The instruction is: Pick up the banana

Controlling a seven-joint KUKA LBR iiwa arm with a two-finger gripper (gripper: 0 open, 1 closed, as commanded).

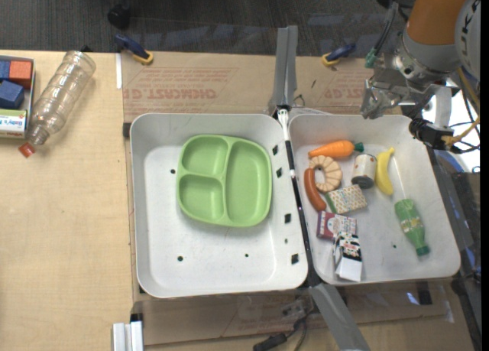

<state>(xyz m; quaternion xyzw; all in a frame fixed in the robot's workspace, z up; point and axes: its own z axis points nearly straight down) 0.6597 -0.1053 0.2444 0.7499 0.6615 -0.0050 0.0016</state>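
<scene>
A small yellow banana (384,171) lies in the right bin (443,212), near its back right part, beside a small white and dark can (364,170). My gripper (380,103) hangs above the back rim of that bin, behind and a little left of the banana, well apart from it. Nothing shows between its fingers.
The right bin also holds a carrot (332,149), a ring-shaped pastry (328,173), a sausage (312,190), a green bottle (411,226) and several small packets (344,238). A green divided plate (225,180) lies in the left bin (153,250). A clear plastic bottle (59,95) lies on the bench at left.
</scene>
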